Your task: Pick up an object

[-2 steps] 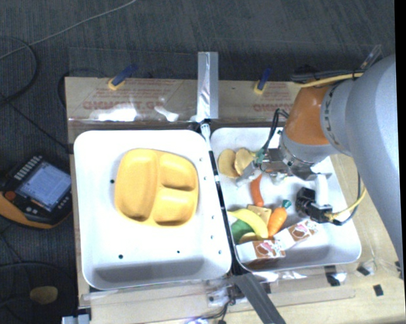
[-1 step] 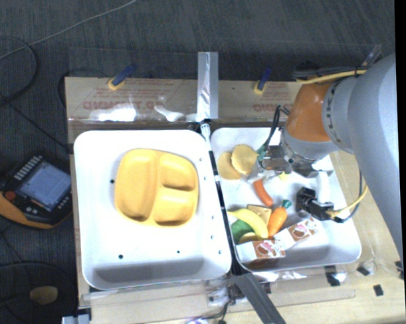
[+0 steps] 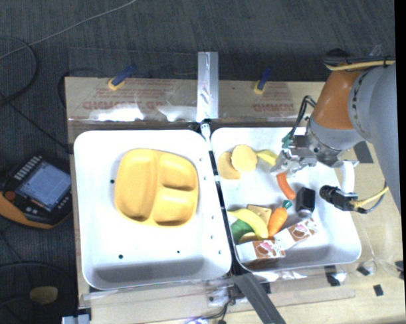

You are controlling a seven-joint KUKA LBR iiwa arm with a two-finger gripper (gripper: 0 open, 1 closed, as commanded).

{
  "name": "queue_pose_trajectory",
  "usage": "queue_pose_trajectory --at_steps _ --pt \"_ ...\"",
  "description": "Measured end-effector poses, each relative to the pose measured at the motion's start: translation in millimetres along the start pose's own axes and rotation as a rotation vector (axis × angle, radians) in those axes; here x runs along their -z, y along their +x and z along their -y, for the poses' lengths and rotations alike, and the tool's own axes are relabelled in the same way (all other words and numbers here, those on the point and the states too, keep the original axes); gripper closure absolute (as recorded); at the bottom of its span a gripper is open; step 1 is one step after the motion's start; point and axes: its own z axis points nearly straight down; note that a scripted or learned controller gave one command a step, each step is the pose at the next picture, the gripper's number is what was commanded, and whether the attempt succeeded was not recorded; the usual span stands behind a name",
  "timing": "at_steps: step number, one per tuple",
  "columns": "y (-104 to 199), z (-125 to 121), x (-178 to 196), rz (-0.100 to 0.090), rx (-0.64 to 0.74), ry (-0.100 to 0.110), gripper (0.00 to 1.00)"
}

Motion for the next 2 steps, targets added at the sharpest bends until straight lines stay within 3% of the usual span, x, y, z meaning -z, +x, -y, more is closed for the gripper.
queue_pose_trajectory --at_steps 1,2 --pt "0 0 7 0.0 0.001 0.004 1.0" --pt "33 -25 59 0.0 -0.067 0.0 1.0"
